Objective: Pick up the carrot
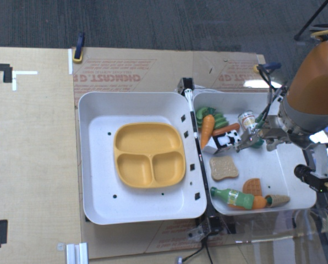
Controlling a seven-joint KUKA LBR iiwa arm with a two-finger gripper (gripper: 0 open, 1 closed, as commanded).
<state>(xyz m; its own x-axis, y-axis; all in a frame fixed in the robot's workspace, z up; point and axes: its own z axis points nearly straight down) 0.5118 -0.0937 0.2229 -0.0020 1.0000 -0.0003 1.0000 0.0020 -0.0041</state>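
Red mirrored lettering on cardboard sheet [131, 73] under bins, well beyond fingers; upside down, not reliably readable.

This is a robotics lab or test cell, not a home or kitchen. A pale wooden desk [32, 164] carries a sheet of printed cardboard [132, 75], clipped at its far edge with a blue-and-yellow clamp [78, 47]. Two shallow white bins [92, 164] sit side by side on it, joined by black clips. Black brackets [1, 70] are fixed to the desk on the left. On the right stands a grey and orange industrial arm [312, 87] with loose cables. Dark carpet [153, 15] lies beyond the desk.
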